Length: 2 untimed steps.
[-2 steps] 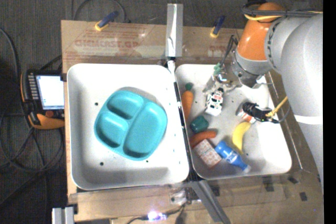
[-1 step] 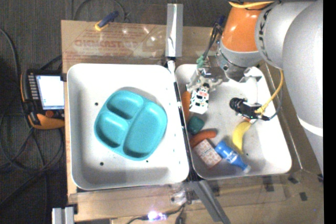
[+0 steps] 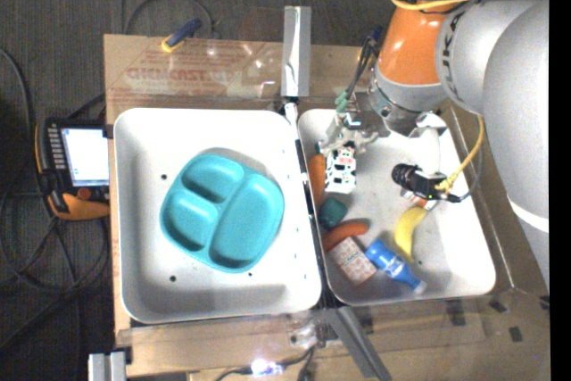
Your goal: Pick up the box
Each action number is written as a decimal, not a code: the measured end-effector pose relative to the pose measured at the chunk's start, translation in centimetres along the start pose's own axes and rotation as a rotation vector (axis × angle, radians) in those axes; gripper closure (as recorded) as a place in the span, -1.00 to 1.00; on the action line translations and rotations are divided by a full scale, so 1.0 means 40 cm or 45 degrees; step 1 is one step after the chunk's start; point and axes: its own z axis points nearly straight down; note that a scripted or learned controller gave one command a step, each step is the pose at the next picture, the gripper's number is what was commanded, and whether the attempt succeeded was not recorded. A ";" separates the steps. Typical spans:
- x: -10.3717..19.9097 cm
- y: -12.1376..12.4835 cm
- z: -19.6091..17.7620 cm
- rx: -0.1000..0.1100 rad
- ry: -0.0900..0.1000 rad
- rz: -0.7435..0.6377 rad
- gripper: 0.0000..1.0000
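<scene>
Looming grey arm with orange band (image 3: 419,22) hangs its gripper (image 3: 346,134) just above the small black-and-white cardboard box (image 3: 340,169) by the right white bin's (image 3: 473,281) left wall; whether its claw is open, I cannot tell; descend squarely, avoiding the orange carrot (image 3: 317,177)

A glossy turquoise plastic plate (image 3: 223,211) (smooth) lies in a matt white bin (image 3: 134,281).

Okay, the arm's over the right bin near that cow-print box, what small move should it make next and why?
Probably a short drop straight down onto the box. The gripper hangs just above its far end, and the box lies against the right bin's left wall, with a carrot beside it and a teal object just nearer, leaving little room.
</scene>
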 end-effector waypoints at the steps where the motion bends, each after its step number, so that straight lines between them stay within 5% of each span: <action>1: 0.002 0.000 -0.020 0.003 0.002 -0.001 1.00; 2: 0.002 0.000 -0.040 0.006 0.003 -0.002 1.00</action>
